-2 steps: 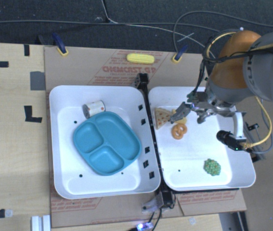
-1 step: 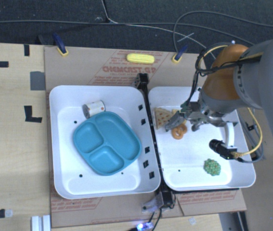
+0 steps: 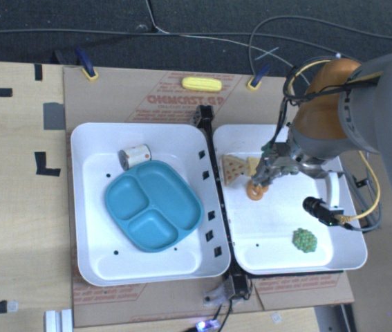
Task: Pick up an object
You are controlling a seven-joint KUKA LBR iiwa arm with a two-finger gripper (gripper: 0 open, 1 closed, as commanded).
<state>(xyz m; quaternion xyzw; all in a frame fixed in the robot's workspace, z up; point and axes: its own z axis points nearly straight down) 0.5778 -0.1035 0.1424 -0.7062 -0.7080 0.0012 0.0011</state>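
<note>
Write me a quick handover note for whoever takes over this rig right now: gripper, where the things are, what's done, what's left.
Gripper: low in the right bin, right over the small orange piece; grip state unclear.
Right bin also holds a tan wedge by its left wall and a green lumpy item near the front right.
Left bin: blue divided plate, small cylinder behind it.
Yellow item lies on the cardboard behind the bins.
Done: nothing lifted. Left: grasp and raise one object.
</note>
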